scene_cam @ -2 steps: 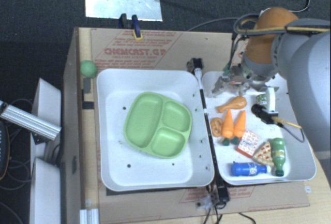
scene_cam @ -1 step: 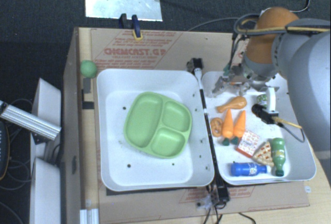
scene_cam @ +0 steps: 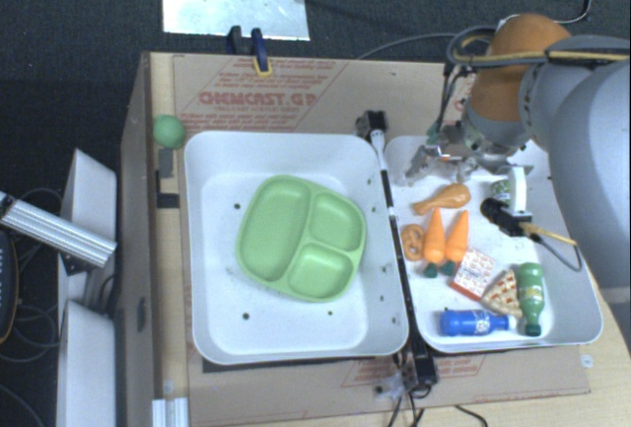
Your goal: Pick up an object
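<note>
Two white bins sit side by side on the bench, and the grey arm (scene_cam: 577, 109) with its orange band comes in from three o'clock, over the right bin (scene_cam: 582, 312). The gripper (scene_cam: 434, 159) hangs low at that bin's twelve o'clock end, just above a toy chicken drumstick (scene_cam: 444, 197); whether it is spread or closed, I cannot tell, and nothing is visibly caught in it. Toward the bin's middle lie two toy carrots (scene_cam: 446, 238), touching, with an orange slice (scene_cam: 412, 240) at their nine o'clock. Down at six o'clock: a blue bottle (scene_cam: 475, 321), a pizza slice (scene_cam: 503, 292), a green bottle (scene_cam: 531, 297) and a small patterned carton (scene_cam: 474, 270). The left bin (scene_cam: 212, 317) holds a green divided plate (scene_cam: 301, 236), and a green ball (scene_cam: 169, 130) rests at its ten o'clock corner.
</note>
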